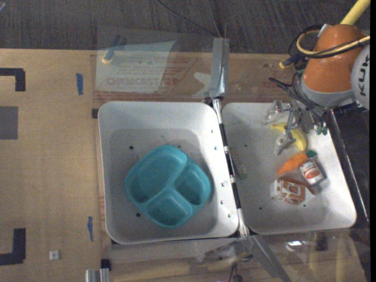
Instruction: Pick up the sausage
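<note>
1. Found the gripper [292, 129] hanging over the far part of the right bin [341, 213], low above a yellow piece [301, 140].
2. Could not tell how wide the jaws stood: too much metal clutter and blur there. Saw nothing clearly held between them.
3. Took the sausage [288, 191] to be the brown-and-white piece lying in the near-middle of the right bin. Was not sure of this, since the shape was too small to read.
4. Noted close neighbours: a carrot [292, 164] just far of it and a small red-labelled can [312, 173] just to its right. Saw them near it, perhaps touching.
5. Saw a teal divided plate [141, 184] alone in the left bin [117, 122], well apart from the work.
6. Judged the step in hand to be the approach, with the grasp not yet made and the gripper standing over the wrong piece.
7. Judged a good grasp to need:
   - a shift toward the near side, past the carrot;
   - a stop directly above the sausage;
   - jaws set across its narrow side;
   - a straight descent.
8. Reckoned the main risk to be catching the carrot or can instead, or nudging the sausage aside.
</note>
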Controlling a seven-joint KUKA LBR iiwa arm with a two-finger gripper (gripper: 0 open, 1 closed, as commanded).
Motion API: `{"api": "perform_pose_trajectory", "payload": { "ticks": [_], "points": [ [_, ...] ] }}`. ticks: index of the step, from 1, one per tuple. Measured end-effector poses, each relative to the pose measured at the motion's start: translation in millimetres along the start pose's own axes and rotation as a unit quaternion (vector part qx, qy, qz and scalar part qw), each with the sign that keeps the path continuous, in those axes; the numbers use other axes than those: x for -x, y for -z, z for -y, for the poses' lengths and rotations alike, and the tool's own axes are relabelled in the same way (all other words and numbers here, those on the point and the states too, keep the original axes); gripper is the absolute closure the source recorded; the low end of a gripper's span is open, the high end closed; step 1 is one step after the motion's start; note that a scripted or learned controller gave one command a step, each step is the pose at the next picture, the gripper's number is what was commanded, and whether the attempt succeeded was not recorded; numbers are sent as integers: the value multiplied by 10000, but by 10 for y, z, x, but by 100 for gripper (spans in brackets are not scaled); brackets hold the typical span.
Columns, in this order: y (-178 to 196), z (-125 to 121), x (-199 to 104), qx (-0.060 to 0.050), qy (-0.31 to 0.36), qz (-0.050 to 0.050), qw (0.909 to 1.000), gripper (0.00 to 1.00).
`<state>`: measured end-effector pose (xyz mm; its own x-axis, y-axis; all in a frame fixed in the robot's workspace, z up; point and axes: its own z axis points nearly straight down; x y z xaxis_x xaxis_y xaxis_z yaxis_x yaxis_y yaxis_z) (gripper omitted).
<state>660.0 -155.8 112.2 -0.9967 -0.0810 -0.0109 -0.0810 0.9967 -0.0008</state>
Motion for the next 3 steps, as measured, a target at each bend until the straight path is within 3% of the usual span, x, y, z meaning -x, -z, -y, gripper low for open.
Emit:
{"api": "perform_pose_trajectory", "payload": {
  "ticks": [1, 2, 3],
  "points": [
    [1039, -415, -629, 1, -273, -8, 9996, 0],
    [-91, -713, -692, 10, 233, -33, 9997, 0],
    [34, -708, -664, 9, 215, 18, 9998, 100]
  ]
}}
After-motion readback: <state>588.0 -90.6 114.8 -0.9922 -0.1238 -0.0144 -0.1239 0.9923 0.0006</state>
